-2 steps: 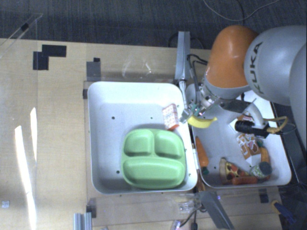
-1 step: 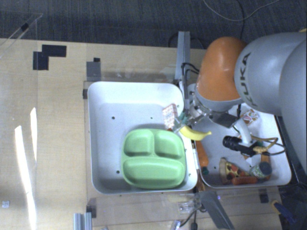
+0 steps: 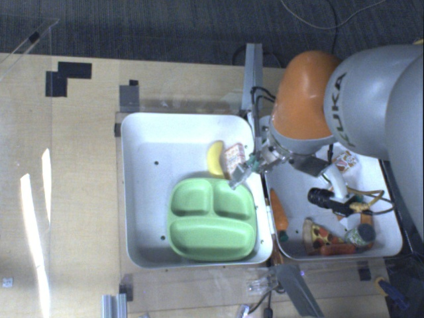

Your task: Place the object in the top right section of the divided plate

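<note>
gripper (image 3: 240, 173): over left bin (image 3: 142, 197), above plate's top right section – open or closed, cannot tell
object: small packet (image 3: 233, 158) beside banana (image 3: 215, 159), just above divided plate (image 3: 212, 218)
risk: packet may catch plate rim – or tip onto banana

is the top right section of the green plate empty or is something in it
Empty. The plate shows bare green in that section; the yellow object and small packet lie on the bin floor above its rim.

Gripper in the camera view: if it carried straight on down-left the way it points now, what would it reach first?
Probably the top right section of the green divided plate, just below-left of the gripper. The small packet and yellow object lie beside that line. Height above the plate is unclear.
</note>
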